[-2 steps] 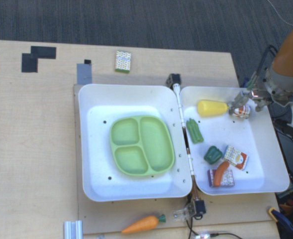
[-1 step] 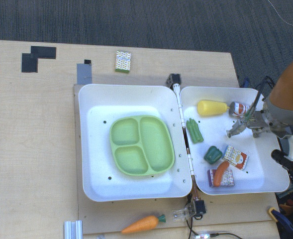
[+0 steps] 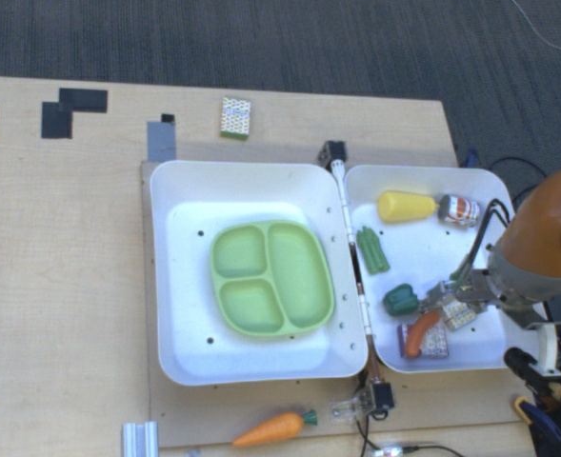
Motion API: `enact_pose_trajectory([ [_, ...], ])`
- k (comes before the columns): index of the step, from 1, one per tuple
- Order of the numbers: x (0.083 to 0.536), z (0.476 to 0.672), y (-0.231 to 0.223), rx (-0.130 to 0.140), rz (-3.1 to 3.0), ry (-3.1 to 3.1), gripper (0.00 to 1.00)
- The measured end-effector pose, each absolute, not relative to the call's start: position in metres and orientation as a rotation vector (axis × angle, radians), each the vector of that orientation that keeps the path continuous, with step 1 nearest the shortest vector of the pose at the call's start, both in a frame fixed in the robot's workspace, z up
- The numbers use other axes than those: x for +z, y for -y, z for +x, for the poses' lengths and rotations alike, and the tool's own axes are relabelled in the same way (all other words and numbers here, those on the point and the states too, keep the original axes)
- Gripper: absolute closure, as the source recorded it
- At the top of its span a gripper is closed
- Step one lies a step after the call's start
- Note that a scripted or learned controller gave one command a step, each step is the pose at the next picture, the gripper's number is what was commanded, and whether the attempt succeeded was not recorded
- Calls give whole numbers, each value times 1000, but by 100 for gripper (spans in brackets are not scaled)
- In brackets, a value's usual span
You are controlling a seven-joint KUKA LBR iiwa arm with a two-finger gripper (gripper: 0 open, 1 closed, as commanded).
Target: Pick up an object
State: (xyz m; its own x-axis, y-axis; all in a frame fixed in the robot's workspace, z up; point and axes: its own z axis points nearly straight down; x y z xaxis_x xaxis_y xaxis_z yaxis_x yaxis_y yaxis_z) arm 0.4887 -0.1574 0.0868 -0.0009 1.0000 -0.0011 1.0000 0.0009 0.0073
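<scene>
Claw (image 3: 449, 303) hovers beside dark green pepper (image 3: 400, 299) and orange carrot (image 3: 418, 334).

Light wooden desk (image 3: 61, 255), bearing two shallow white bins: left bin (image 3: 180, 208) and right bin (image 3: 480, 350), touching side by side. Behind them, a small patterned box (image 3: 235, 118). At the front edge, an orange carrot (image 3: 272, 429). Black patches (image 3: 70, 112) at far left.

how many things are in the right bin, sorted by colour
green: 2, a long pod and a pepper
yellow: 1, a corn-like piece
orange: 1, a carrot-like stick
mixed colours: 2, a small can and a packet
total: 6
</scene>
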Motion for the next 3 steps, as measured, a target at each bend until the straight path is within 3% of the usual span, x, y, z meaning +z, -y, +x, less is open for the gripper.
enact_pose_trajectory([
  [1, 98, 491, 158, 11, 2212, -2215, 100],
  [2, 185, 533, 80, 6, 2215, -2225, 100],
  [3, 215, 487, 80, 3, 2217, -2223, 100],
])
